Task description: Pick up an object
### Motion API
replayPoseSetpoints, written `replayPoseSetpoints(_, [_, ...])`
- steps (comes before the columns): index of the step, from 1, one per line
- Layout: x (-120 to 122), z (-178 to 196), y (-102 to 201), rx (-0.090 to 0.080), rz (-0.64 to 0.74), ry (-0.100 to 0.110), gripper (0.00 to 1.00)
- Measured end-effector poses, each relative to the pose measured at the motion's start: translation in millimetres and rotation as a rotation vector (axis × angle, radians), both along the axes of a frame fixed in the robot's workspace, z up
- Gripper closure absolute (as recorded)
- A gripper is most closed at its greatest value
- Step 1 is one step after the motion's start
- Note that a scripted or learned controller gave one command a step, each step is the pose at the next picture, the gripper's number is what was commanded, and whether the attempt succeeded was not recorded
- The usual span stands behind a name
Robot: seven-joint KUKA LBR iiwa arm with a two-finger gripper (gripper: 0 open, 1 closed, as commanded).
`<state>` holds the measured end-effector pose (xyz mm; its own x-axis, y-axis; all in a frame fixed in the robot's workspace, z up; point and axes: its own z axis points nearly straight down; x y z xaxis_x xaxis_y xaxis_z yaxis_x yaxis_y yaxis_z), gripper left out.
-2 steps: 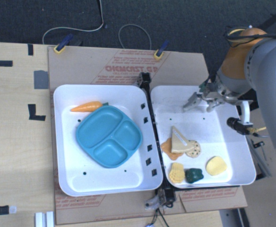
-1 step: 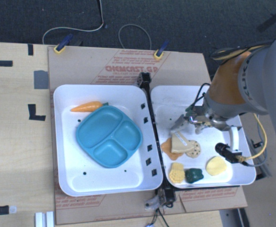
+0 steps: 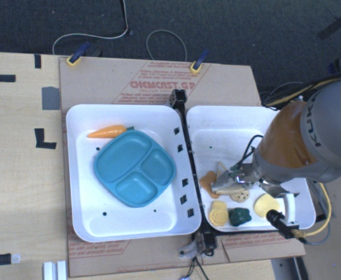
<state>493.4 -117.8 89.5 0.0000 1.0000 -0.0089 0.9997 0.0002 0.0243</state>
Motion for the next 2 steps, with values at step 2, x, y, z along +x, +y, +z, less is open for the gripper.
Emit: replayPoseSetpoints(2, [-3.1,10.8,-18.8,0.004,-0.002,0.011,0.00])
